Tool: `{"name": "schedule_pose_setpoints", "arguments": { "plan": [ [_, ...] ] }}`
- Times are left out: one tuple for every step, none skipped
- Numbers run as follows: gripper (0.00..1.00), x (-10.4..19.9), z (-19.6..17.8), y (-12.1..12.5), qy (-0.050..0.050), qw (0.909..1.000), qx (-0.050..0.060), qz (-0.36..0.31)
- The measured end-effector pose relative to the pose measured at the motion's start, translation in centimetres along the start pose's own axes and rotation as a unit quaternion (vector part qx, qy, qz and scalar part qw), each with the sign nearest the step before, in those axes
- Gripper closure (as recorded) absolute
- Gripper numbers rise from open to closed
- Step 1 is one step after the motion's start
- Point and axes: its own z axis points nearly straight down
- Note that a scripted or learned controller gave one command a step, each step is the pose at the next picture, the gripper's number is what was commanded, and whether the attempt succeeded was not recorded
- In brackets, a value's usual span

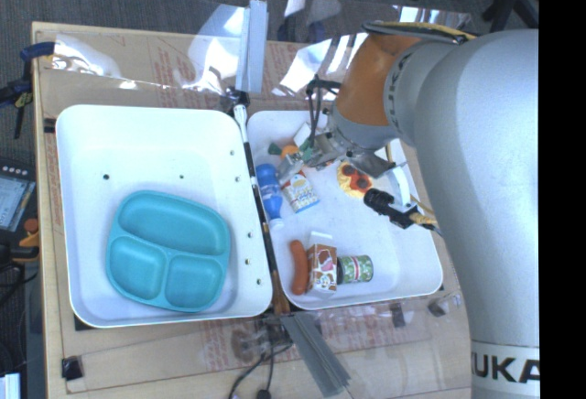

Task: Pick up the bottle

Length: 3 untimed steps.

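The bottle (269,191) is small and clear with a blue cap. It lies in the right bin (417,274), tight against the bin's left wall, cap pointing to the back. My gripper (309,150) hangs low over the back of the same bin. It is to the right of the bottle's cap and a little behind it, apart from the bottle. The grey wrist with its orange band (371,86) covers the bin's back right part.
Beside the bottle lies a small printed carton (300,194). At the front of the right bin are a red sausage (298,266), a brown carton (320,267) and a green can (356,270). An orange-yellow toy (352,177) sits under the wrist. A teal divided plate (169,249) fills the left bin (92,141).
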Motion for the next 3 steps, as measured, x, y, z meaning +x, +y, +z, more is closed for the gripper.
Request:
{"name": "schedule_pose_setpoints", "arguments": {
  "plan": [
    [0.00, 0.1, -0.2, 1.5, 0.000, 0.9954, 0.001, 0.095],
    [0.00, 2.0, 0.2, -3.2, 0.004, 0.9489, 0.002, 0.316],
    [1.00, 2.5, -0.8, -2.8, 0.010, 0.9506, 0.003, 0.310]
  ]
}}
